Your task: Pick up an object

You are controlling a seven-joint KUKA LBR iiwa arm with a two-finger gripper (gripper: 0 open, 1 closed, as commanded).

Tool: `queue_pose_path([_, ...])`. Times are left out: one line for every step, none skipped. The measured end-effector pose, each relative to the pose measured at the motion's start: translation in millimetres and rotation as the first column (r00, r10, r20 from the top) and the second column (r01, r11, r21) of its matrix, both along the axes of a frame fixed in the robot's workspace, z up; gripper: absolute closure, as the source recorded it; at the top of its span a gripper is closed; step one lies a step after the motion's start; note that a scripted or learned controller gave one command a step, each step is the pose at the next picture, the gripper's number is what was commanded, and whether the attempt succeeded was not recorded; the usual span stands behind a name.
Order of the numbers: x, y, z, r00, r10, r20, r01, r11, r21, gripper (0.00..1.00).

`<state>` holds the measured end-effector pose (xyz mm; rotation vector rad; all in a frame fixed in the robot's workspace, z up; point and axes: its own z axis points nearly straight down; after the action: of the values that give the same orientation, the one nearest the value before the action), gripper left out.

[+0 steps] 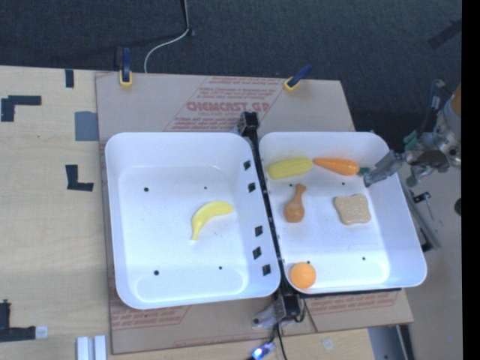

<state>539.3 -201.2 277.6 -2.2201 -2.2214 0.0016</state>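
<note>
A single fixed camera looks down at a slant from above the bench (45,201), far enough back to take in both white bins: the left bin (120,223) and the right bin (397,246) lie side by side mid-frame. Dark floor (300,21) runs along the top, and the arm (442,137) enters from the right edge.

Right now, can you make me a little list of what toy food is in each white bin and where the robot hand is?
left bin: banana
right bin: corn cob, carrot, drumstick, bread slice, orange
bins: side by side, touching along the middle
gripper: over the right bin's right rim, by the carrot's tip, holding nothing
bench: wooden top with cardboard sheet under the bins
</note>
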Motion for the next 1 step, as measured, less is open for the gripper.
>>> queue_pose_path([-34.6,42.0,89.4,1.0,0.004,0.006,-0.004,1.0,-0.001,0.0])
